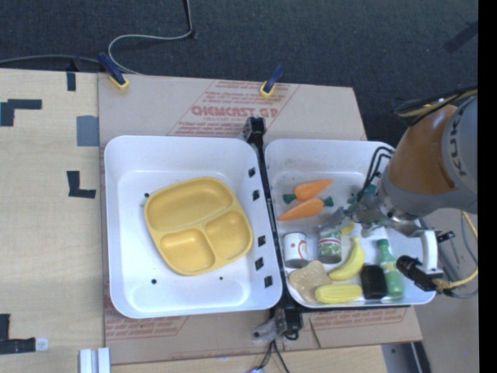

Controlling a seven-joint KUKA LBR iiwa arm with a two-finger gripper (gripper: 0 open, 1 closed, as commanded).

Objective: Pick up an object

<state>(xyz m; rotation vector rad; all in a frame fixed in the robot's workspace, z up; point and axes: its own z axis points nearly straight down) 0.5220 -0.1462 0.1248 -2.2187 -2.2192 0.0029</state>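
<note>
Corn cob [338, 293]: at the near rim of the right bin [326, 152]; judged light, stiff, knobbly; best taken across its middle.
Banana [349, 261]: just behind the corn; smooth and curved, likely to slip.
Can [331, 245]: upright; rigid, easily pinched across its sides.
Carrots [301, 208]: farther back, well clear; tapered, best held at the thick end.
Hand [359, 208]: low over the bin; whether clenched or released cannot be told.

Even, bright overhead light; the white bins [124, 208] glare mildly, shadows stay faint and short (softest under the yellow tray [198, 224]). Overall slightly soft focus, small items blurred.
</note>
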